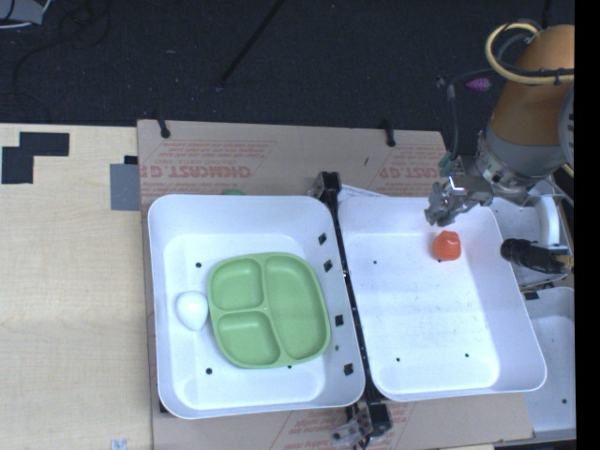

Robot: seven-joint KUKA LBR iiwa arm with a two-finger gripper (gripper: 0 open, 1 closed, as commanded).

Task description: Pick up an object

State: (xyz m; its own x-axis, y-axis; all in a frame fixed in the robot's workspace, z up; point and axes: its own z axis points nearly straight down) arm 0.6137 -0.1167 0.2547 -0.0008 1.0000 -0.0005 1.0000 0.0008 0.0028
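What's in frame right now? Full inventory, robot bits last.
bins: 2, white, side by side on the bench
divided plate: 1, green, three compartments, in the left bin
egg-shaped object: 1, white, left bin, against the plate's left edge
small object: 1, orange-red, right bin, upper right area
cardboard sheet: 1, brown with red print, under both bins
bench top: 1, light wood, left of the bins
arm: 1, grey with orange band, reaching in from the right
gripper: 1, dark metal, above the right bin's upper edge, just up from the small object, not holding it
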